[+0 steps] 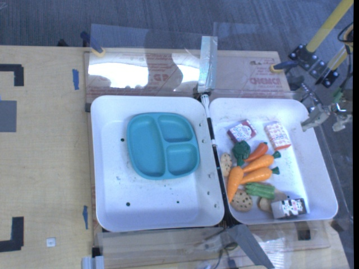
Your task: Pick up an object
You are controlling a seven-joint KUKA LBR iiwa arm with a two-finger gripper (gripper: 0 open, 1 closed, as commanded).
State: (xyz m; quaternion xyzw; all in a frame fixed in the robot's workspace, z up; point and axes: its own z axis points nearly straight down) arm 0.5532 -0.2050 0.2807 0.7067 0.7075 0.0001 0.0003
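The right bin (314,167) holds a heap of toy food. Two red-and-white packets (242,131) (277,135) lie toward its far side. Below them sit a green broccoli piece (242,151), several orange carrots (259,162), a green pickle (259,190), two cookies (242,202) (226,162) and a black-and-white carton (289,207). My gripper (324,116) hangs over the bin's far right rim, apart from all the toys, the nearest being the right-hand packet. I see nothing held in it.
A teal divided plate (162,144) lies in the left bin (112,189). A clear plastic wall (146,66) and a metal post (207,60) stand behind the bins. A yellow pole (334,18) with cables rises at the upper right.
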